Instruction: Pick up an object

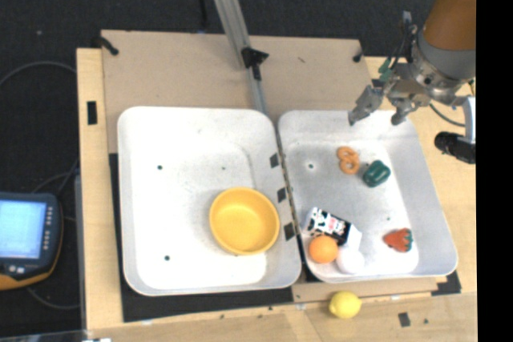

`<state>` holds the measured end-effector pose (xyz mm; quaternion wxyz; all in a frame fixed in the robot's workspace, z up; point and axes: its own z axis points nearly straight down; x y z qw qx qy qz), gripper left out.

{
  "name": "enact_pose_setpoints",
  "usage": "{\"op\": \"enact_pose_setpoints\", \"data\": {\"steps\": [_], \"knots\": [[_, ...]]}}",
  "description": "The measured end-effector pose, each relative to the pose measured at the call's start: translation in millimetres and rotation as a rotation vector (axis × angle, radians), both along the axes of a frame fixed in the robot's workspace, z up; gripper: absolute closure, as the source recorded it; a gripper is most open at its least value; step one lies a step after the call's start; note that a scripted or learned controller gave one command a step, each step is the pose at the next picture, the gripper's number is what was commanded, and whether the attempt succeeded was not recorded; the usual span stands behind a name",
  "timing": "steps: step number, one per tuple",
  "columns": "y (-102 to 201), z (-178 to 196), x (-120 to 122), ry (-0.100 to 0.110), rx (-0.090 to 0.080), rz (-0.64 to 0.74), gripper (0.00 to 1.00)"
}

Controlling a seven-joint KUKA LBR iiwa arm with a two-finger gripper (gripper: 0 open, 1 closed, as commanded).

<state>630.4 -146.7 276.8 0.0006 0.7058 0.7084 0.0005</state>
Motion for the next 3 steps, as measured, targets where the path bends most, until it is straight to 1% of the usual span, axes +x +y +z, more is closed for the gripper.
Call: {"op": "enact_pose_setpoints", "data": {"steps": [1, 2, 3], "knots": [[0.0, 0.0, 0.0, 0.000, 0.000, 0.000, 0.00], [2.4, -42.9, -1.9, 0.004, -0.003, -0.003, 0.00], [-1.4, -105.3, 1.2, 0.006, -0.003, -0.005, 0.00]]}}
